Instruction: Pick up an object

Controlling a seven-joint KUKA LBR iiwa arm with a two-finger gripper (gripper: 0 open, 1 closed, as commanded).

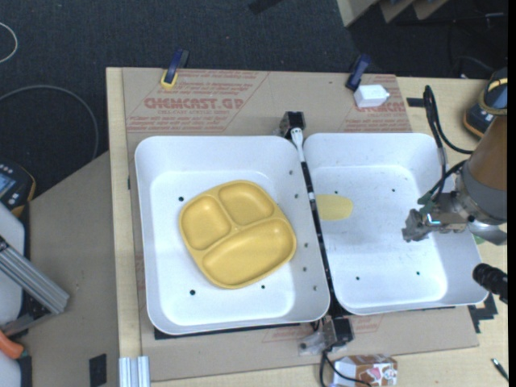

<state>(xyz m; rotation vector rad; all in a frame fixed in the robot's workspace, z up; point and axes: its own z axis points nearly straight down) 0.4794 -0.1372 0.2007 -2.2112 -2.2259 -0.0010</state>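
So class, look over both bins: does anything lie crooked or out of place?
Slightly. The yellow divided plate in the left bin sits turned at an angle to the bin's sides. A small yellow piece lies flat by the right bin's left wall. No visible spills or damage.

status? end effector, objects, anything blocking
End effector low over right bin, right side, nothing seen between fingers. Yellow divided plate in left bin. Small yellow piece in right bin, unobstructed.

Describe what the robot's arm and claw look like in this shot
The arm is a thick rounded body, grey with an orange-brown band above the wrist. Black cables loop along its side. The claw is a small grey metal assembly with dark parts and a tiny bluish-white spot near its base.
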